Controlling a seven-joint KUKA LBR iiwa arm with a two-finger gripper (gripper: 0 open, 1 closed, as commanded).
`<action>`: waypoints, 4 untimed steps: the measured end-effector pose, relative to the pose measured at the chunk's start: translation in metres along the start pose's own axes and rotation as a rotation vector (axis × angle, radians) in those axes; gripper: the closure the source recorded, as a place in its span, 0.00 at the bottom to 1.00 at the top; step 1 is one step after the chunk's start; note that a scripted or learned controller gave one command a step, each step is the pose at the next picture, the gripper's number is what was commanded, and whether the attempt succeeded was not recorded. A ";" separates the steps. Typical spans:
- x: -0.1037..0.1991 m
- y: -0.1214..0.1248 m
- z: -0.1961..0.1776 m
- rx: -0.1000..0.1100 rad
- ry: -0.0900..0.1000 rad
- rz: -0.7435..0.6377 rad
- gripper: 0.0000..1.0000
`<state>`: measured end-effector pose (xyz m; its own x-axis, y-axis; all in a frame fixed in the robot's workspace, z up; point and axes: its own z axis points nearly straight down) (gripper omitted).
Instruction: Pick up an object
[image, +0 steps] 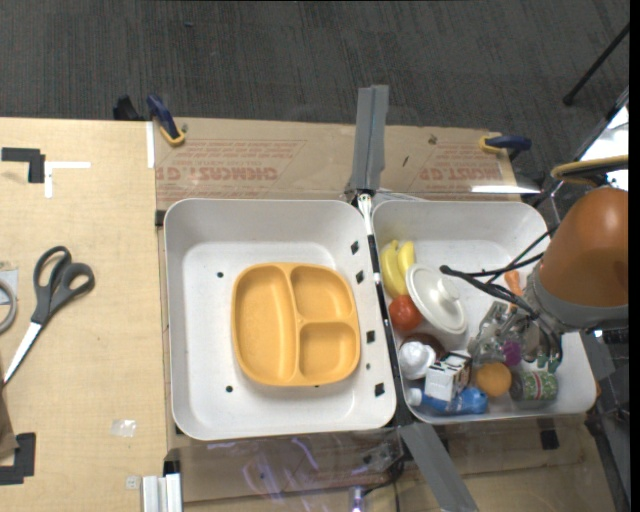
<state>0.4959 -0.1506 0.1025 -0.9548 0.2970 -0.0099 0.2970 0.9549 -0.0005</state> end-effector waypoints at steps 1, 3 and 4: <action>0.020 0.046 -0.120 -0.001 0.006 0.017 1.00; -0.028 -0.065 0.010 -0.003 0.006 -0.460 1.00; -0.034 -0.063 0.005 0.000 -0.015 -0.462 0.00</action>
<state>0.5099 -0.2205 0.0977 -0.9868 -0.1599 -0.0236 -0.1597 0.9871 -0.0083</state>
